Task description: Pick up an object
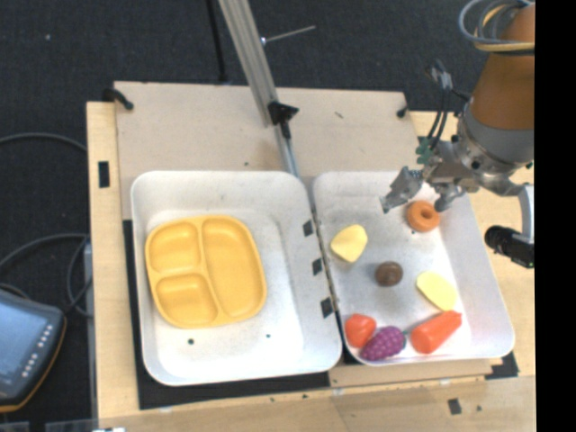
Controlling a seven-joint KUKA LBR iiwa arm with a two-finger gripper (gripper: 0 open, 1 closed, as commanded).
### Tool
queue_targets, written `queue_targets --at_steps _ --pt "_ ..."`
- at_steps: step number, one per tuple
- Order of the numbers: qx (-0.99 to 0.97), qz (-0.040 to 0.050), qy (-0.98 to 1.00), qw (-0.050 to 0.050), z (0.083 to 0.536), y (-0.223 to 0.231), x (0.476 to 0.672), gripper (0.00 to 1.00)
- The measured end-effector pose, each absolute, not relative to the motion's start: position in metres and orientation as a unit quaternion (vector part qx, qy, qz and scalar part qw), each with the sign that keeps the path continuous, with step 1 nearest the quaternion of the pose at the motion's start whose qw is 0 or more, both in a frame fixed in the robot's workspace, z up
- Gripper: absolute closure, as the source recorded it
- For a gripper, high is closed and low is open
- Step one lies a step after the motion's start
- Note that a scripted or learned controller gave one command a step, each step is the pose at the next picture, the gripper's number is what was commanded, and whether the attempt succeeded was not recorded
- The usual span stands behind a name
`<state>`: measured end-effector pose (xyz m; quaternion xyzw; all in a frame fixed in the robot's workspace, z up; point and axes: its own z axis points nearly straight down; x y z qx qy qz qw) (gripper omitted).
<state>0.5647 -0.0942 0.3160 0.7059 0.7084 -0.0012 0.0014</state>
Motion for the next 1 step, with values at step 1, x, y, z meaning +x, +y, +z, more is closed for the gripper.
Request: queue_targets --at_steps 1 --pt "0.705 -0.0020 0.709 -0.003 0.1973 0.0134 0.5526 0.00"
